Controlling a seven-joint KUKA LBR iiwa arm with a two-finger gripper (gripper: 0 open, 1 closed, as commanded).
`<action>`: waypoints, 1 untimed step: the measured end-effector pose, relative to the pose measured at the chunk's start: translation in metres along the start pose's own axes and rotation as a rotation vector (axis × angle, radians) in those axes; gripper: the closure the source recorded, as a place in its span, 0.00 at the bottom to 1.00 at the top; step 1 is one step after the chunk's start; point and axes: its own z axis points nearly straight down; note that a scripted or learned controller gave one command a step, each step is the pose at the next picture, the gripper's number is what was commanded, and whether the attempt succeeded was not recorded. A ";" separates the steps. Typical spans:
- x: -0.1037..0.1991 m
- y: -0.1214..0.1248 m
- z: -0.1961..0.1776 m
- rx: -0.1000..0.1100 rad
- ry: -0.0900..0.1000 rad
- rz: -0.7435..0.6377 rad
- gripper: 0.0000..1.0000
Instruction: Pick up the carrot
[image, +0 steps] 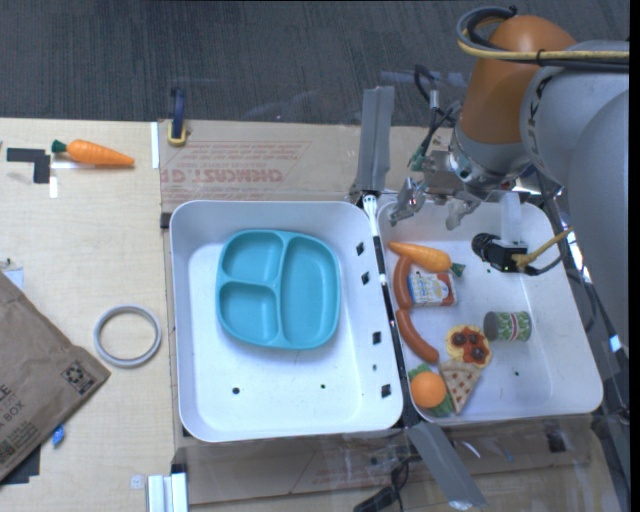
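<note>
An orange carrot (420, 256) with a green tip lies at the back left of the right bin (560, 390), pointing left. My gripper (435, 208) hangs just behind and above it, near the bin's back rim. Its two fingers (407, 202) stand apart, open, with nothing between them. A second carrot (93, 153) lies outside the bins on the bench at the far left.
Beside the carrot in the right bin lie a curved red sausage (401, 283), a small packet (431, 289), another sausage (417, 336), pizza pieces (466, 345), an orange (428, 388) and a green can (508, 326). The left bin (200, 400) holds a blue divided plate (279, 289). A tape ring (127, 334) rests on the bench.
</note>
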 end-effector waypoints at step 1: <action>-0.064 -0.022 0.084 0.001 0.001 -0.130 0.00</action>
